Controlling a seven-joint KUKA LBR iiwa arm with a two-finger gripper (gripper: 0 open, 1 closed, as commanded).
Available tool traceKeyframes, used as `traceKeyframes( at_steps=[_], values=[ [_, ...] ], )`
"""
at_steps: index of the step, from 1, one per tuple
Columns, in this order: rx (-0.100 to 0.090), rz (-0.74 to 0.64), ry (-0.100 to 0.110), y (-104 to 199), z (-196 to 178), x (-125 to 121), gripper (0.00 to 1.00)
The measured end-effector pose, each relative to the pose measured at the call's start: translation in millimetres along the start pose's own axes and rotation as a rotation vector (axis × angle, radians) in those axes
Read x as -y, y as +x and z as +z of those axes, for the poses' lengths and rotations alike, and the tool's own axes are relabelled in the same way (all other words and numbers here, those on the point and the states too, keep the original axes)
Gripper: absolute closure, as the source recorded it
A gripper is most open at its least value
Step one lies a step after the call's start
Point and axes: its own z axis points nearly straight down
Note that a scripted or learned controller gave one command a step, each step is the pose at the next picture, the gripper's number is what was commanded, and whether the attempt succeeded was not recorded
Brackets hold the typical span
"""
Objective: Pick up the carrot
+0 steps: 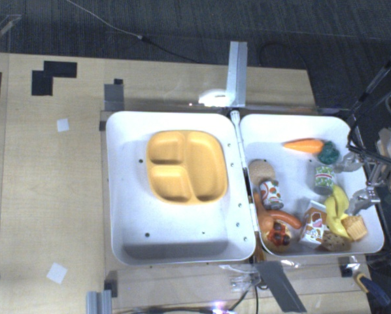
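Plainly, the carrot (303, 146) has not yet been taken: it is seen lying on its side near the twelve o'clock wall of the right bin (287, 124), with its orange point turned toward nine o'clock and its green top toward three o'clock, well apart from anything pinching it. The gripper (364, 183) is found at the bin's three o'clock rim, its two metal fingers (350, 165) spread apart with nothing seen between them. A banana (337, 209) and a small green-labelled can (323, 177) are placed just at nine o'clock of those fingers.

Several failures can be foreseen from this layout. Because the carrot is laid close to the bin wall, a finger could be brought down on the rim instead of beside the vegetable. The tapered, smooth body could be squeezed out of the jaws if it is gripped near the thin tip. The leafy end is almost touched by a dark green item (329, 153), which could be caught along with it. The can may be knocked over on the way. In the left bin (123, 182) a yellow divided plate (185, 165) is seen, out of the way.
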Motion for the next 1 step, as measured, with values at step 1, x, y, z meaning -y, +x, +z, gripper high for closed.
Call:
traceKeyframes(
  at_steps=[1],
  values=[
    [-0.003, 0.205, -0.001, -41.1, 68.7, 1.7, 0.0]
  ],
)
